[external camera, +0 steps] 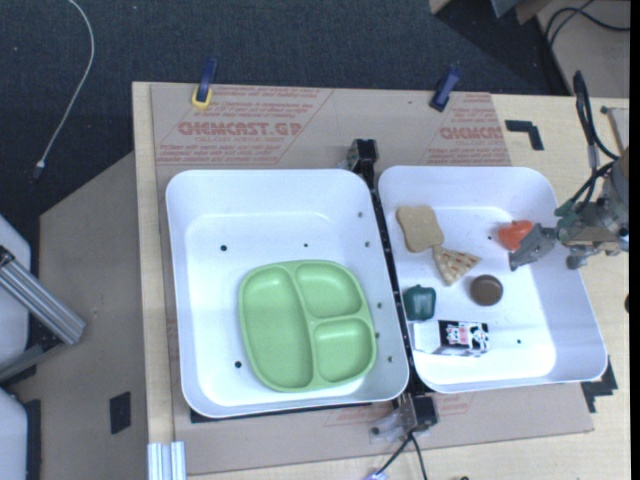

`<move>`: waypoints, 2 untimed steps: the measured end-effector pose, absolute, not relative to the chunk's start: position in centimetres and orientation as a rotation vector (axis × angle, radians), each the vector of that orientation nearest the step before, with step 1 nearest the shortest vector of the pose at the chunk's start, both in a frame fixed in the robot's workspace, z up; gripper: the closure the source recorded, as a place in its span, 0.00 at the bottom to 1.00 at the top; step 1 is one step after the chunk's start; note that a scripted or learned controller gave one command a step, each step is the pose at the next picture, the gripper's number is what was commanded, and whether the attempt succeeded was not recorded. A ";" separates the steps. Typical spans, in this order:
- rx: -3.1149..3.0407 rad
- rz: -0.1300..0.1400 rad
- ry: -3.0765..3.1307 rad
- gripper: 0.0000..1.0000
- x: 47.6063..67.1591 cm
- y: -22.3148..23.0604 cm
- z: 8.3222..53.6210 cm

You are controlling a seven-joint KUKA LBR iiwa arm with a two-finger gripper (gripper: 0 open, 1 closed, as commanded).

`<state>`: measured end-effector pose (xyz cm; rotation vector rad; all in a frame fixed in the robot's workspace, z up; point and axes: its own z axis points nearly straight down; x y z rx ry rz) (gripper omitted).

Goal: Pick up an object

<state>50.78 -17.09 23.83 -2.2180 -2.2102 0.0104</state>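
The right bin (560,353) holds a tan bread-like slice (418,226), a small toast-coloured wedge (456,263), a brown round piece (486,290), a teal block (419,302), a black-and-white packet (463,336) and an orange piece (515,234). My gripper (550,256) hangs over this bin's right side, just right of the orange piece. Its two dark fingers are spread apart, open, with nothing between them. One fingertip (523,256) sits just below the orange piece.
The left bin (200,208) holds a green divided plate (305,323). A black clamp (362,154) sits at the top of the seam between the bins. Blue clips (445,86) pin the cardboard sheet at the back.
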 end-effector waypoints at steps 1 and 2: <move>-2.222 0.000 -2.222 0.00 51.0 -17.1 24.4; -2.217 0.006 -2.215 0.00 50.4 -17.2 18.2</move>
